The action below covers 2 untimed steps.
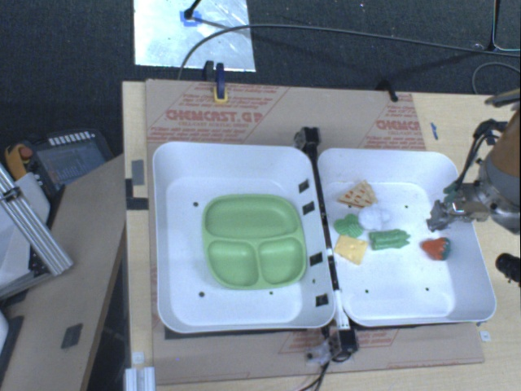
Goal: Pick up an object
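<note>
The right bin (407, 300) holds several toy foods. A tan waffle-like wedge (356, 194) lies near its top left, with a pale round piece (375, 217) and a green leafy piece (348, 224) just below it. A yellow wedge (352, 249) and a green pickle-shaped piece (389, 239) sit beside them. A red piece (436, 248) lies alone toward the right wall. My gripper (442, 215) hangs over the right side of this bin, just above and behind the red piece, with the arm coming in from the right.
The left bin (179, 169) holds a green three-compartment plate (251, 241). A black divider with clips (319, 235) runs between the bins. The front half of the right bin is bare white floor. Cables and a foil sheet (194, 19) lie beyond the bench.
</note>
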{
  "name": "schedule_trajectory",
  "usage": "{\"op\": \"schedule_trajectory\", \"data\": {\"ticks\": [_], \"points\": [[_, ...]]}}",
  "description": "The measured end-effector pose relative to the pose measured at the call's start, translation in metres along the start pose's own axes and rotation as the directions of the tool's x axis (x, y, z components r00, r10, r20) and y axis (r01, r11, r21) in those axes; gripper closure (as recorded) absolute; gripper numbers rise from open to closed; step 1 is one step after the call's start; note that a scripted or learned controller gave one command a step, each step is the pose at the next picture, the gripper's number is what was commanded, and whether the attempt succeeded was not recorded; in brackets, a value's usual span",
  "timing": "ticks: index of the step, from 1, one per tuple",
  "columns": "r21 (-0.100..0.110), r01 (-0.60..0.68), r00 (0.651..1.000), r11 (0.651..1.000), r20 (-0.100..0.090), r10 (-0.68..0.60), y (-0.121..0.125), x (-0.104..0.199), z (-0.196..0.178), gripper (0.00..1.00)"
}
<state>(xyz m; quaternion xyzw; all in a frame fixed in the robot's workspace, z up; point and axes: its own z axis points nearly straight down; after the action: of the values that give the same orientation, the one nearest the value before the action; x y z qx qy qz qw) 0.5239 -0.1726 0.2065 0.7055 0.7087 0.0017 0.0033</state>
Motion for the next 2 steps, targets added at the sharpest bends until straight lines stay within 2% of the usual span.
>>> {"op": "schedule_trajectory", "data": {"ticks": [1, 2], "points": [[0.004, 0.004, 1.0, 1.0, -0.003, -0.004, 0.011, 0.043, -0.001, 1.0], [0.005, 0.005, 1.0, 1.0, -0.004, -0.005, 0.01, 0.095, 0.004, 1.0]]}}
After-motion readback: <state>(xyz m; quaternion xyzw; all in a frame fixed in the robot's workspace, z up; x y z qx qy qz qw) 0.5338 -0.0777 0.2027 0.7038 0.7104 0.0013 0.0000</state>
